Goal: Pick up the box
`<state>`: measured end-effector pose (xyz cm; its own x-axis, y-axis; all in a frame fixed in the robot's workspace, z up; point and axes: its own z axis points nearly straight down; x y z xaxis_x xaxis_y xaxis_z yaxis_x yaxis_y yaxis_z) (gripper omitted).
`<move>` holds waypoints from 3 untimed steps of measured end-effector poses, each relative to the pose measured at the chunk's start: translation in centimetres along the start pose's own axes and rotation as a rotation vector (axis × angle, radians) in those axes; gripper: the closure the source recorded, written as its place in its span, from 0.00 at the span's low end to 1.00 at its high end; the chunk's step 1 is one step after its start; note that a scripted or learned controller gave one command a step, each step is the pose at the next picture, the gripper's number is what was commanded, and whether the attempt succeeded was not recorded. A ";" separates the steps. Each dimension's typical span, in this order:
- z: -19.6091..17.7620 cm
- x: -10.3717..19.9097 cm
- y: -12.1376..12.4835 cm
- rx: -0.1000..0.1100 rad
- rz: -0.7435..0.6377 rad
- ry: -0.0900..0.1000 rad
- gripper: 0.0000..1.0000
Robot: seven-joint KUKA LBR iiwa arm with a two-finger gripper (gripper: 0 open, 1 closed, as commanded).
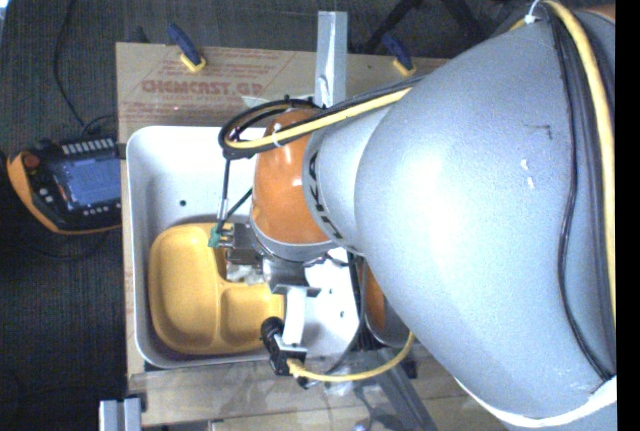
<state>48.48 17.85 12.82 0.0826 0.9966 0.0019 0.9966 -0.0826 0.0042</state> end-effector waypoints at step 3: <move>1.6 0.7 0.5 0.015 -1.062 -0.022 1.00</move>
